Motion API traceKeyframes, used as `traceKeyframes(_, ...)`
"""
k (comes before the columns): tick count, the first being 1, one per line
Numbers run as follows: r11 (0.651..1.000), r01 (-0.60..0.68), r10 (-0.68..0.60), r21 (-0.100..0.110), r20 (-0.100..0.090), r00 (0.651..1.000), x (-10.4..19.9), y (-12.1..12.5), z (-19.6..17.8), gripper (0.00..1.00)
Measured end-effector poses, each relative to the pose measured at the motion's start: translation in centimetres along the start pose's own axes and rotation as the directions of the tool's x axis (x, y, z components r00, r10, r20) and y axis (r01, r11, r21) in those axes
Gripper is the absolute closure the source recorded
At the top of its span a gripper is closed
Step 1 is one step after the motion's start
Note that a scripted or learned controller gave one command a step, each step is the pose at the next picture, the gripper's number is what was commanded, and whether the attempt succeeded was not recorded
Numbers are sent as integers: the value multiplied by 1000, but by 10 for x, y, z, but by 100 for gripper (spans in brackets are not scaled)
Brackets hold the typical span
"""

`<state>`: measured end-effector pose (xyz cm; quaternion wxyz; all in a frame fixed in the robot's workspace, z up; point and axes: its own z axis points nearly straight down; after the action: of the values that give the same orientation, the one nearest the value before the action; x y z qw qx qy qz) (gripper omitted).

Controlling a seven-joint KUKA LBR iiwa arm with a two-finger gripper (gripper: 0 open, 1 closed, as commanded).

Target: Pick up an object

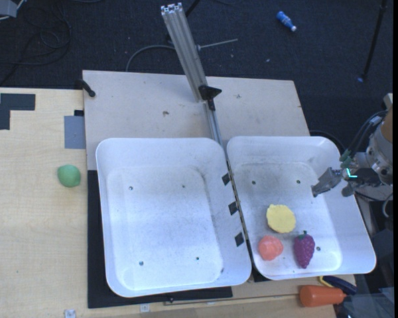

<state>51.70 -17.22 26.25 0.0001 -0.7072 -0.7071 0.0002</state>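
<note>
Three small objects lie in the right bin near its front: a yellow round piece, a red-orange ball and a purple grape-like bunch. My gripper hangs at the bin's right rim, up and to the right of the yellow piece and apart from all three. Its dark fingers are spread, with nothing between them.
The left bin stands beside the right one, with a row of black clips between them. A green ball rests on the wooden bench at left. An orange object lies in front of the right bin. A metal rail slants across the back.
</note>
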Motion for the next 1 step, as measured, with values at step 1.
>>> traceKeyframes(1,1000,0,0,0,0,1000,0,0,0,0)
